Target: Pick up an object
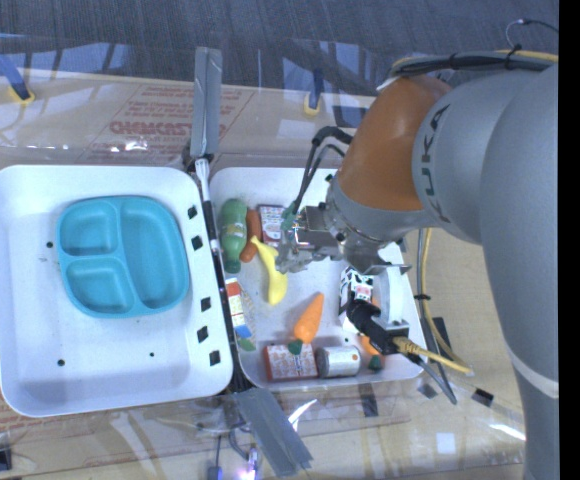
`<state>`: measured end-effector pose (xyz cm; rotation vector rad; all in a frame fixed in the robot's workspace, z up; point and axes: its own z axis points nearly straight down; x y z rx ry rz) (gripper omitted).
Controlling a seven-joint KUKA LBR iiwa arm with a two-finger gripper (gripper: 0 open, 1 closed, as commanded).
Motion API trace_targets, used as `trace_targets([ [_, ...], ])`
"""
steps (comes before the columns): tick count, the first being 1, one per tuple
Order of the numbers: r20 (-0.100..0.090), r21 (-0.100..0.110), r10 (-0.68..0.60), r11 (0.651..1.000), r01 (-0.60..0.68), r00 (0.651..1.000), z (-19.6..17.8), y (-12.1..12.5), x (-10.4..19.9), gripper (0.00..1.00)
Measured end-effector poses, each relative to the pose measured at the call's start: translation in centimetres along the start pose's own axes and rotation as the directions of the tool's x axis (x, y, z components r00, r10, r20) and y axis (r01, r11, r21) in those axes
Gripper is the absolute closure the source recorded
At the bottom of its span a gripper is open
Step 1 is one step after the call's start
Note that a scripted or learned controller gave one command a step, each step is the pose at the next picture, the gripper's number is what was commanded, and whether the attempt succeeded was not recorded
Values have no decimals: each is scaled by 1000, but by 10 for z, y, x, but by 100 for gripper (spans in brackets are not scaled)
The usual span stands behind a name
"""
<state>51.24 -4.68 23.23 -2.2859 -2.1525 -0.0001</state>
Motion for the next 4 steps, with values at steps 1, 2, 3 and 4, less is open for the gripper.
trace_targets([
  [1, 0, 1, 1, 1000, -1, 1000, 0, 0, -1, 0],
  [2, 1, 5, 55, 998, -55, 999, 138, 0, -56, 0],
  [3, 0, 7, 50, 999, -50, 999, 128, 0, -55, 100],
  [4, 1, 7, 49, 999, -49, 999, 128, 0, -55, 0],
])
